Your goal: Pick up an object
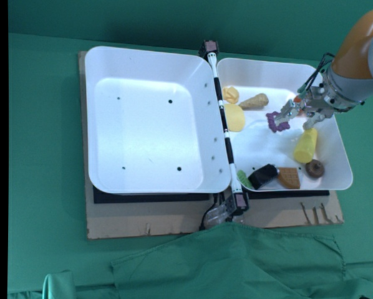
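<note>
My gripper (297, 119) hangs over the right bin (336, 143), near its far right side, with its two fingers spread apart and nothing seen between them. A small purple toy (277, 123) lies just left of the left fingertip (285, 113); whether they touch is unclear. A yellow cylinder (305, 145) lies just below the right fingertip. Further left sit a yellow block (234, 118), a tan pastry shape (254, 101) and a small yellow piece (230, 94).
Along the right bin's near edge lie a brown donut (315, 168), an orange-brown wedge (289, 177), a black object (262, 175) and a green piece (244, 179). The left bin (111, 67) stands beside it, with a black-and-white bar (221, 114) between them. Green cloth covers the bench front.
</note>
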`<state>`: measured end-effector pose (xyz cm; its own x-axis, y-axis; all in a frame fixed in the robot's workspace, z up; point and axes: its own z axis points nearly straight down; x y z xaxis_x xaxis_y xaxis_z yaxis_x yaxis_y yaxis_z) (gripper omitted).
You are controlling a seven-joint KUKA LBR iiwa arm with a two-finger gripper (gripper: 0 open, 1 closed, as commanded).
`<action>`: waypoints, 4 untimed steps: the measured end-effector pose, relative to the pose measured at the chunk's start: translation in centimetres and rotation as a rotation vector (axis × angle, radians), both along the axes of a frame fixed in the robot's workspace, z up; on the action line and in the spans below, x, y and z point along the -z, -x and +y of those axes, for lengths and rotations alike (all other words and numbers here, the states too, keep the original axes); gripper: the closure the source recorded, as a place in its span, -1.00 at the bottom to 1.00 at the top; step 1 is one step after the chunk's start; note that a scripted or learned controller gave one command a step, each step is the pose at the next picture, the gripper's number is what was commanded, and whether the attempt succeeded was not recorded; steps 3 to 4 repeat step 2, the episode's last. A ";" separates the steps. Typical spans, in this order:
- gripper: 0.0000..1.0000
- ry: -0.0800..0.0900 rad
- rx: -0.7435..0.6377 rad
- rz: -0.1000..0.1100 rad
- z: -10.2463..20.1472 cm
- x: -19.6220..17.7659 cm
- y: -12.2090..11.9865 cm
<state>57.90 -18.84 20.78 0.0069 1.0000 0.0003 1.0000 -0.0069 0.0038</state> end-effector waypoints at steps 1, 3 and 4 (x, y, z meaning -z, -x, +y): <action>-1.00 0.008 -0.005 -0.008 3.3 2.3 -2.9; 1.00 0.010 -0.001 -0.019 3.1 0.8 -3.1; 1.00 0.010 -0.001 -0.019 3.1 0.8 -3.1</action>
